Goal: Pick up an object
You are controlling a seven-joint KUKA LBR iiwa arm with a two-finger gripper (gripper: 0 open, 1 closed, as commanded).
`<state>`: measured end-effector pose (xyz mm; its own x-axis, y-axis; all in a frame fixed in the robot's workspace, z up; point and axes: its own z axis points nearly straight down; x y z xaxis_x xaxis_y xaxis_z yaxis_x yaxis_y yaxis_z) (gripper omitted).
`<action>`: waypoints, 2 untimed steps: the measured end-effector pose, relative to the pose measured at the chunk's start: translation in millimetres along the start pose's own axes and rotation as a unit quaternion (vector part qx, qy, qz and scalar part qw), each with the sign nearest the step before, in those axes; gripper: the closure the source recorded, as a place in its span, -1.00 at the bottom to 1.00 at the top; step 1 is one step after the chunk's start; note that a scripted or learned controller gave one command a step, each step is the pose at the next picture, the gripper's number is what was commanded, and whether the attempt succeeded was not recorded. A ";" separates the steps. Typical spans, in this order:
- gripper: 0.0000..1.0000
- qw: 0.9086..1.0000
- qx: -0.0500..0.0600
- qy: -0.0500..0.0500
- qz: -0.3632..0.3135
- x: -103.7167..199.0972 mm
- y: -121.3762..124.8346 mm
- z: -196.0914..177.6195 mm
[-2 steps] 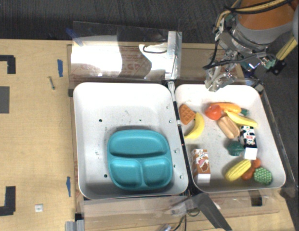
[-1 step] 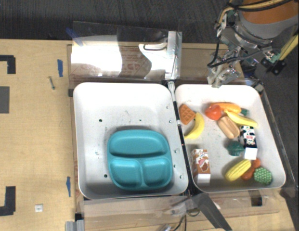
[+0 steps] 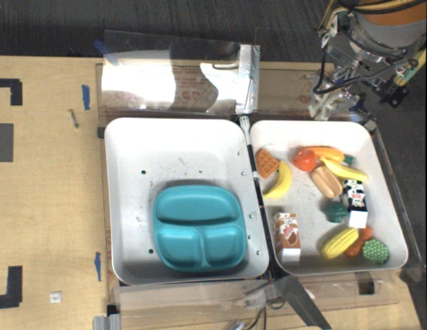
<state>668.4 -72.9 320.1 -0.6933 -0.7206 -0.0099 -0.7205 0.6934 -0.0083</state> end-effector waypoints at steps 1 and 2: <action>1.00 0.999 -0.001 0.000 -0.053 15.4 -12.7 3.0; 1.00 0.994 -0.001 0.000 -0.106 22.8 -22.0 -2.3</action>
